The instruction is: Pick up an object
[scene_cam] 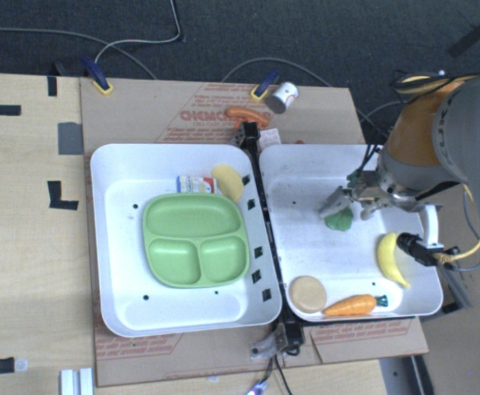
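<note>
My gripper point(348, 204) reaches into the right bin point(305, 171) from the right, its fingers spread open just above a small green object point(337, 219) on the bin floor. The fingers stand to either side of the green object's top, and nothing is lifted. A yellow banana point(390, 259) lies at the bin's right side. An orange carrot point(354, 305) and a round tan cookie point(308, 293) rest along the bin's front edge.
The left bin point(116, 220) holds a green divided plate point(196, 239), a small box point(195, 185) and a yellow lemon-like piece point(229, 181) behind it. A black divider clip row point(260, 220) runs between the bins. Cables and clamps lie beyond the bins.
</note>
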You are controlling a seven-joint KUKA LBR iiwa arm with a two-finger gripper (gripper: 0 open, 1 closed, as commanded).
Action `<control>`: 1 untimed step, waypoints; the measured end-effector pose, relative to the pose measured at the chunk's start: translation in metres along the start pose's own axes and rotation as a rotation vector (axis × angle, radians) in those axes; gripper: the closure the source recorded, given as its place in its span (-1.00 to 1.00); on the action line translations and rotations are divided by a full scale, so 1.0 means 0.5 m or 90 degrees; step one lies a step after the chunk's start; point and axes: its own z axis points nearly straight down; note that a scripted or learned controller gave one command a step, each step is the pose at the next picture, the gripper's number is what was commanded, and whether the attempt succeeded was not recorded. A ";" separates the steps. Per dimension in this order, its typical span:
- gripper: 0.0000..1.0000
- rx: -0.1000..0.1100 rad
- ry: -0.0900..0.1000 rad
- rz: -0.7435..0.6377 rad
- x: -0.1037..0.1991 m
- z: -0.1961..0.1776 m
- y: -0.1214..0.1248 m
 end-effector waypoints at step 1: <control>-1.00 -0.005 0.009 -0.005 -0.074 0.058 -0.159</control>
